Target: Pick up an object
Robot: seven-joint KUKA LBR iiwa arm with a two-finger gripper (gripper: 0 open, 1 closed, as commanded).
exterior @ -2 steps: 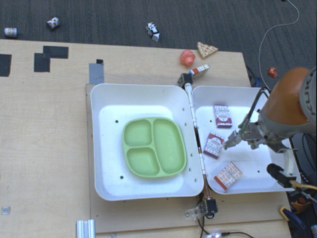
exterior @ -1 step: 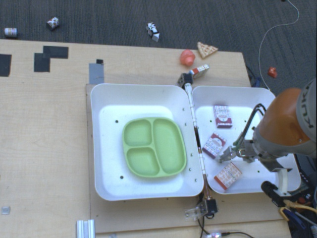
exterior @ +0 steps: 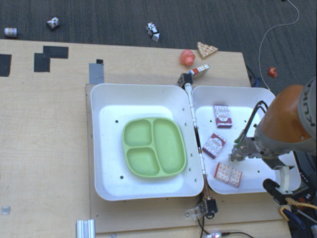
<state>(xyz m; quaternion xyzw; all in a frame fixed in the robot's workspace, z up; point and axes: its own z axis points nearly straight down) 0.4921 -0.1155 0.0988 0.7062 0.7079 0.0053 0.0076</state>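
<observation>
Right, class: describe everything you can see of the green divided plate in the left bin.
The green divided plate is pale lime, smooth and glossy like plastic, a rounded rectangle with a raised rim. Ridges split it into three compartments: one long one on the right, two smaller ones on the left. It lies flat and slightly turned on the floor of the left bin, near its middle. Nothing rests in it or touches it.

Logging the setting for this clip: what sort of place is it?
Likely a robotics lab bench: two white bins on a wooden bench, dark carpet strewn with small toys, cabling nearby.
</observation>
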